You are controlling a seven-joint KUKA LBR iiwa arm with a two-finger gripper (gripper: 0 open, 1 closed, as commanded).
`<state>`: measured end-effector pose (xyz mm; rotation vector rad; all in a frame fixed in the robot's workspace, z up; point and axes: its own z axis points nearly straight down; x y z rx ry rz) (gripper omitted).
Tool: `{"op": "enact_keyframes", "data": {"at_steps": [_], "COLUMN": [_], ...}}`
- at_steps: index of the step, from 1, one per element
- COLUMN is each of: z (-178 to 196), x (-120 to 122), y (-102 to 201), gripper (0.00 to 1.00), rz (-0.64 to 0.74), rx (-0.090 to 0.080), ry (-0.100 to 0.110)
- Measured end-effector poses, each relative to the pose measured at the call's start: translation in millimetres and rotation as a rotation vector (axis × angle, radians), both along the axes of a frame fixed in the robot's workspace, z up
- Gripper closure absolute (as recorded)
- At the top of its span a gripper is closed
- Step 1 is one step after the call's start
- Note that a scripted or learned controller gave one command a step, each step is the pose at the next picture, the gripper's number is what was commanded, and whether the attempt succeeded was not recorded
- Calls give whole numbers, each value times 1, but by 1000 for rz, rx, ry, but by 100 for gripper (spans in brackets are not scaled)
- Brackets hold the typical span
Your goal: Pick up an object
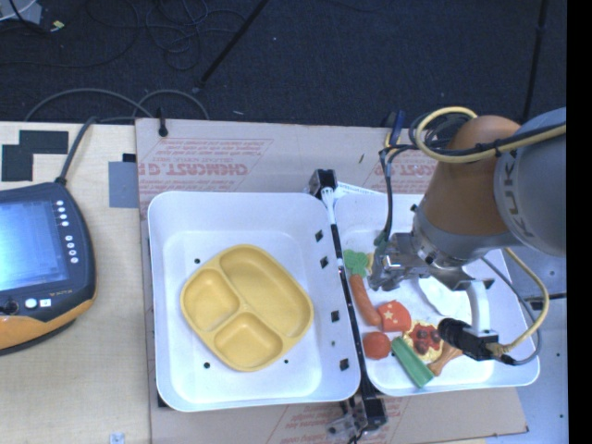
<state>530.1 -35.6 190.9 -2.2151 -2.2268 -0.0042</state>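
The toy food I am after lies in the right bin [504, 370], gathered toward its 7 o'clock corner. A toy carrot [363, 302] lies along the bin's 9 o'clock wall, with a green leafy piece [356, 262] at its 12 o'clock end. Just at the carrot's 4 o'clock sits a toy tomato [395, 316], and a smaller red round toy [376, 344] lies at the tomato's 7 o'clock. A green toy cucumber [412, 362] lies slanted at the 5 o'clock side of that round toy, touching a toy pizza slice [427, 339] at its 1 o'clock.

My pincer [385, 270] hangs low over the bin, at the tomato's 12 o'clock and close beside the leafy piece. I cannot tell how far open it is, and I see nothing in its grasp. A white plate [442, 294] shows partly under my wrist, at the tomato's 2 o'clock.

At 9 o'clock, the left bin [185, 220] holds a yellow divided plate [245, 306]. Both bins rest on a cardboard sheet [231, 160]. Far out at 9 o'clock lies a teach pendant [37, 257] with a lit screen.
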Motion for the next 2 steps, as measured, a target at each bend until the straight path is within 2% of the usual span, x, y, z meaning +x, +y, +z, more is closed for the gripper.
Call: {"op": "enact_keyframes", "data": {"at_steps": [1,2], "z": [114,228], "x": [-55,-53], "y": [22,85], "gripper": [100,100], "rz": [-3,3], "rx": [0,1], "ry": [-4,-9]}}
